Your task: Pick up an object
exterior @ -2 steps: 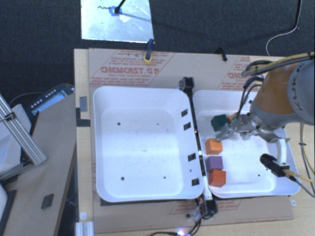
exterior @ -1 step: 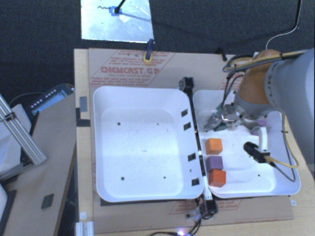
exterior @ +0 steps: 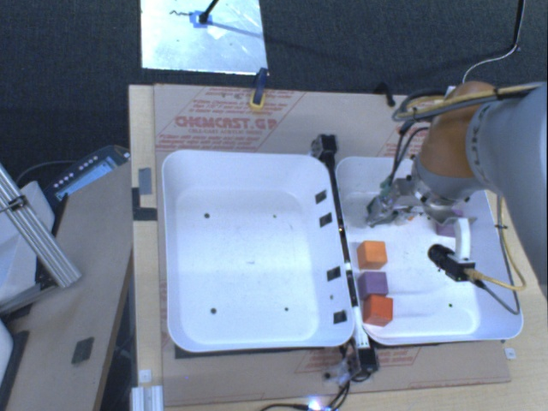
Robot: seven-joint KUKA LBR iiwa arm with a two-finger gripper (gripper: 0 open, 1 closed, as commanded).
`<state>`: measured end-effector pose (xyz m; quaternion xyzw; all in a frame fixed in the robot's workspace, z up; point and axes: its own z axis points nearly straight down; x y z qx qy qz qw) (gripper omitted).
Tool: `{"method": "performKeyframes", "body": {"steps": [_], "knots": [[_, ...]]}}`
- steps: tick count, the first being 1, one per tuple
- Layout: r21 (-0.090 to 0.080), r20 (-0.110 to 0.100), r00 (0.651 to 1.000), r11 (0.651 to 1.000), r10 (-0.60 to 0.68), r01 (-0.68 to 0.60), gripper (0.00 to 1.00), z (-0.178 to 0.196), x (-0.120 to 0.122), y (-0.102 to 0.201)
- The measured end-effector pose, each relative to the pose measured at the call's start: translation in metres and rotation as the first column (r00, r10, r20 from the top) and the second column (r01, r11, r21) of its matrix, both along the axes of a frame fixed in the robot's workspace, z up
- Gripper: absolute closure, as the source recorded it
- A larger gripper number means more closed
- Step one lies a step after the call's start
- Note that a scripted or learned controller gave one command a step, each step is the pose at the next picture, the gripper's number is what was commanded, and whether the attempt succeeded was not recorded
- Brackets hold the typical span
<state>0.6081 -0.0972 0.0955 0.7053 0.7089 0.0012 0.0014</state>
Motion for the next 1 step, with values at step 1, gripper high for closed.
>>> {"method": "performKeyframes", "body": {"steps": [1], "knots": [[0.001, -0.001, 1.0, 1.0, 0.0, 0.0, 1.0, -0.0113, 0.0207, 0.0029]]}}
